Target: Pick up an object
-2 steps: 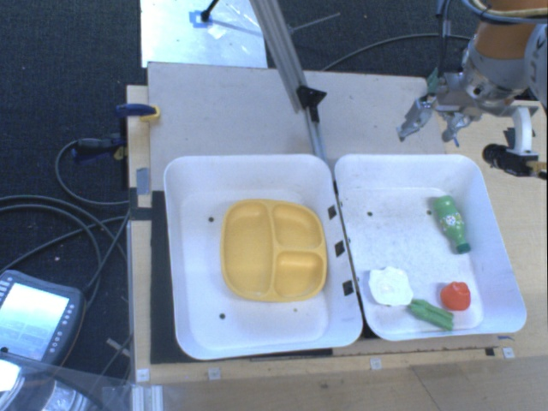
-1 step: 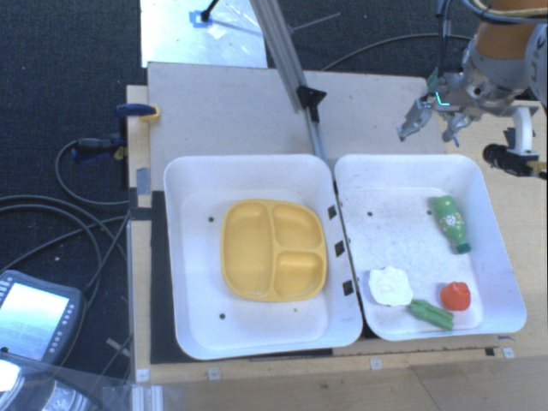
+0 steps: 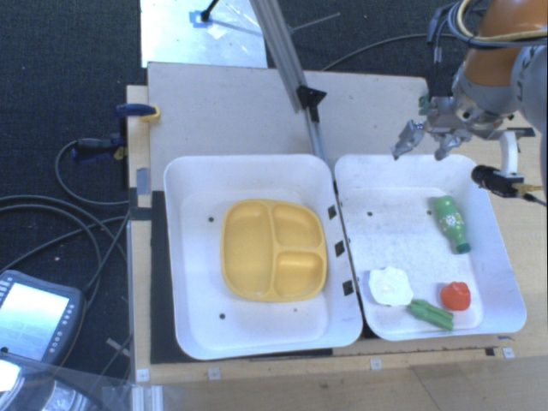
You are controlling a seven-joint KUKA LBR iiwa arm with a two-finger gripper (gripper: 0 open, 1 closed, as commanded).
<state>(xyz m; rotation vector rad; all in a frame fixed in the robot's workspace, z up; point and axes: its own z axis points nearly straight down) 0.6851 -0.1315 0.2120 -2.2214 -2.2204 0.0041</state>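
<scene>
Fingers (image 3: 423, 145): spread, nothing held, above right bin's (image 3: 505, 229) far rim.
Arm (image 3: 501, 54): entered from right.
Desk (image 3: 248, 110): brown board.

Four small objects lay in the right bin (image 3: 505, 268): a green bottle (image 3: 450, 223) with a white label on its side near the far right wall, a flat white piece (image 3: 390, 286) toward the near left, a green pod-shaped item (image 3: 431, 313) just beside it, and a red-orange tomato-like piece (image 3: 455, 295) close by.
</scene>
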